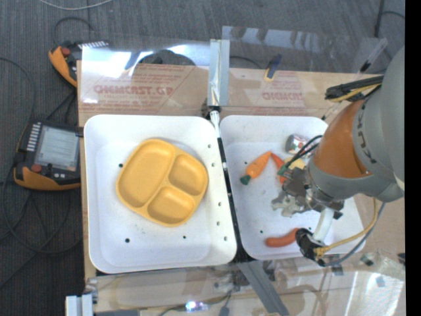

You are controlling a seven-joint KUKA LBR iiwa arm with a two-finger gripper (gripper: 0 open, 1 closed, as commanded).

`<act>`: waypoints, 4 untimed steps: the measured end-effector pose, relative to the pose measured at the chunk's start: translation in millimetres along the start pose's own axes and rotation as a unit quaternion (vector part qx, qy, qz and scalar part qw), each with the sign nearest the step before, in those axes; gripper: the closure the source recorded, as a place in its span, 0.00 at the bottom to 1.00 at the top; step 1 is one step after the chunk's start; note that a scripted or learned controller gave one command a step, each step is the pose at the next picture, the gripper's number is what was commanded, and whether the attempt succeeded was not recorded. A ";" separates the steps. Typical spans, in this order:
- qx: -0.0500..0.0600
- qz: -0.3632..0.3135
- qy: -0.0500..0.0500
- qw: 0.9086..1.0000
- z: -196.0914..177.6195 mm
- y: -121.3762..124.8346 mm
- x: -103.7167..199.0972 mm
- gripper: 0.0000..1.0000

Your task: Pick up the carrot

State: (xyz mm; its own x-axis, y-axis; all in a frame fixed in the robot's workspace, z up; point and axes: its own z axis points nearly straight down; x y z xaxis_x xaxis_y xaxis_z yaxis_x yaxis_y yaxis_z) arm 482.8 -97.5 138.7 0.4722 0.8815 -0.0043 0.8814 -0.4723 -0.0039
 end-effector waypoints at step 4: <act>-0.007 0.423 0.008 0.906 47.5 4.8 5.9 1.00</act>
